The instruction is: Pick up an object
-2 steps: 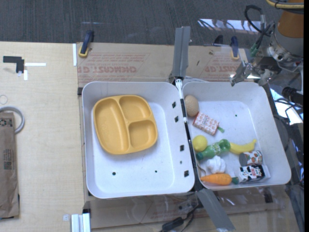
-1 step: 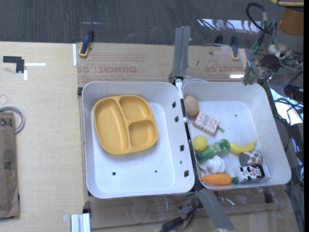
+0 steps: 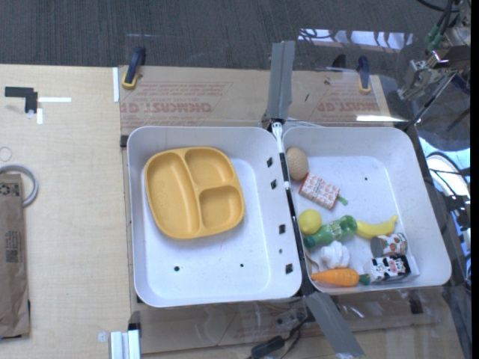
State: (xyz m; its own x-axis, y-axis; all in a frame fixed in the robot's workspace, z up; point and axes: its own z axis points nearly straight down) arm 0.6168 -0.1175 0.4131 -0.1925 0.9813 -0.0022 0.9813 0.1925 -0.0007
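At the far left, a brown paper bag [image 3: 11,253] lies flat on the pale bench [image 3: 67,200], with a grey ring [image 3: 24,182] just above it. Further back, a blue clamp [image 3: 135,66] pins a sheet of cardboard [image 3: 179,96] behind the bins.

The left bin [image 3: 209,271] holds a yellow divided plate [image 3: 194,191], set toward its back left corner. A grey bar [image 3: 282,81] rises behind the seam where the two bins meet.

Everything I could pick up is in the right bin [image 3: 374,174], crowded along its left wall and front edge. A tan, egg-shaped piece [image 3: 297,163] sits nearest the back, against the left wall. Just in front of it and a little to the right lies a red carton [image 3: 320,191]. A lemon [image 3: 310,221] comes next, touching a green bottle-like toy [image 3: 334,231] that lies on its side. Below those sits a lumpy white piece [image 3: 331,255], perhaps garlic, though it is too small to be sure. A carrot [image 3: 335,277] lies along the front edge. To the right, a banana [image 3: 376,226] rests just beside the green toy, above two small cow-print cartons [image 3: 391,259] in the front right corner.

My gripper [image 3: 438,58] appears to be the metal tangle at the top right, well apart from the bin. How my jaws stand I cannot tell.
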